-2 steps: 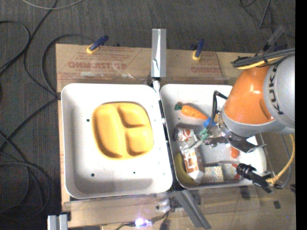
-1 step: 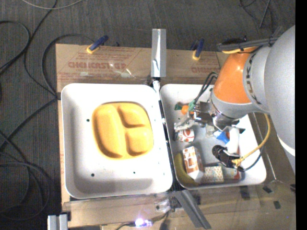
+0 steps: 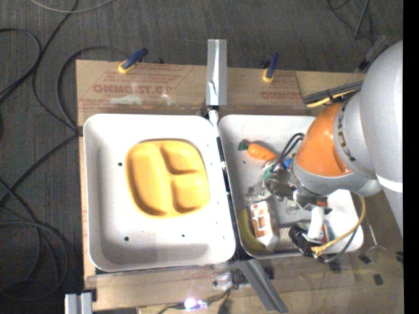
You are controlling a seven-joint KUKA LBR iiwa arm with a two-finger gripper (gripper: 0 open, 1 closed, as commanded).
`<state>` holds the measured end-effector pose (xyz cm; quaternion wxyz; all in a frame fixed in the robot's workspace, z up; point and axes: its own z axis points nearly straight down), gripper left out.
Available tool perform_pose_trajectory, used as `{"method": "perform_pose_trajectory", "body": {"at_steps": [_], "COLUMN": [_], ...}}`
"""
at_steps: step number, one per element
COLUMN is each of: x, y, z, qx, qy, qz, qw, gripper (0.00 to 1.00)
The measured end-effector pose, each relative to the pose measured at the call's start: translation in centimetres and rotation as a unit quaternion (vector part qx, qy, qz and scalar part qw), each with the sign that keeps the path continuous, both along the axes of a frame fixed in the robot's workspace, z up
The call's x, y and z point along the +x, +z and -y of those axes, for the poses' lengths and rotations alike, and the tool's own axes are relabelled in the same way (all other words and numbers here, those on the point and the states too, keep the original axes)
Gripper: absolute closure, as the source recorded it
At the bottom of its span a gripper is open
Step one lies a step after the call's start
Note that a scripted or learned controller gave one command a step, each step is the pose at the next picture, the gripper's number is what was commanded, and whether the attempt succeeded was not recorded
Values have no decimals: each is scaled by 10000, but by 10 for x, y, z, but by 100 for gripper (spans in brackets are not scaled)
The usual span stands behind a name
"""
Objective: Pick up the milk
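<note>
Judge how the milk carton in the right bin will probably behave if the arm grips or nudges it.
The milk carton looks boxy and flat-sided, so it would likely slide rather than roll. It seems to lie on its side against the right bin wall, which may hinder a grip. It looks like a small toy, so probably light.

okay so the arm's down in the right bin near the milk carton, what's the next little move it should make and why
Probably a short shift toward the bin's front-left, then a descent. The milk carton lies near the right bin's front-left corner, beside a yellow banana, while the gripper sits just behind and to its right, closer to the carrot. Centering over the carton first should avoid catching the banana.
</note>
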<state>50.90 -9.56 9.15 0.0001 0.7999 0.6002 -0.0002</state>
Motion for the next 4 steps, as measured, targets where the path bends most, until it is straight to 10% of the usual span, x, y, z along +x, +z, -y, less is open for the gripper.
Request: {"method": "perform_pose_trajectory", "body": {"at_steps": [1, 2, 3, 4], "x": [0, 41, 42, 42], "y": [9, 91, 112, 112], "z": [-1, -35, -54, -54], "qx": [9, -19, -20, -21], "qy": [5, -315, 834, 837], "qz": [-11, -20, -17, -18], "qw": [10000, 9995, 9965, 9965], "gripper": [100, 100, 100, 0]}}
